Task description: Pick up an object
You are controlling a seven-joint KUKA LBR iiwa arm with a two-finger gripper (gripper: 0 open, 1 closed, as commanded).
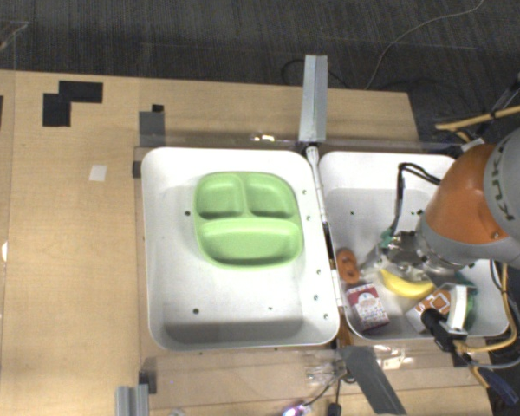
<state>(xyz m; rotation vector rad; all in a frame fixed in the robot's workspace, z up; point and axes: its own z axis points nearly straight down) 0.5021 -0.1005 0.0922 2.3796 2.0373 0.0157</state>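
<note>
Bench (61, 258) of pale wood carries two shallow white bins side by side, with a grey metal bar (314, 98) standing at the far end of the seam between them. The left bin (152, 258) holds a green divided plate (247, 217), lying flat near the bin's far half, its three compartments facing up. The arm (503, 189) reaches into the right bin (364, 198) from the right, its orange band (459, 204) over the bin's middle. The gripper (397, 251) hangs low at the near half of that bin, and from this slant it cannot be told whether it is released, clenched or grasping anything. A banana (405, 284) lies just below the gripper in the view, very close to it; whether the two touch cannot be told. To the banana's left, against the wall shared with the left bin, sits a small brown item (347, 263), and just nearer than it a maroon packet (367, 307) lies flat by the near wall. To the banana's right lies an orange and white packet (442, 302), with a green item (471, 306) beside it, partly hidden under the arm. Black squares (69, 100) mark the bench's far left corner.
</note>
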